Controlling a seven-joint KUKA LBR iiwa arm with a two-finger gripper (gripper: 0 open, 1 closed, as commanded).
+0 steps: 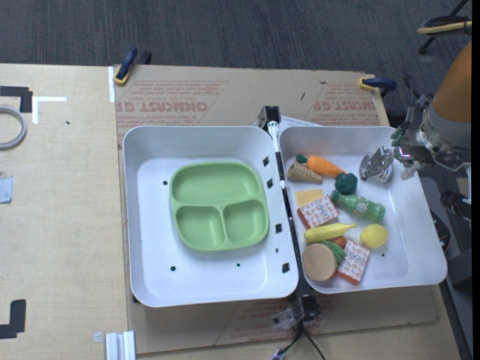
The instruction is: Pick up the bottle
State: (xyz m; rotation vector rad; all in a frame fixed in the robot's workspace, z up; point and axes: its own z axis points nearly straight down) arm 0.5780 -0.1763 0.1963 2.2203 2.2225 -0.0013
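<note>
The bottle (360, 205) is green and lies on its side in the middle of the right bin (420, 265), its neck pointing left. My gripper (376, 166) hangs over the upper right part of that bin, up and slightly right of the bottle and apart from it. I see nothing held in it. The arm's orange band (459, 88) shows at the right edge.
Around the bottle lie a dark green vegetable (346, 183), a carrot (324, 166), a cone (304, 172), a banana (328, 232), a lemon (373, 236), two snack boxes (319, 212) and a bun (320, 262). The left bin (142, 261) holds a green divided plate (220, 205).
</note>
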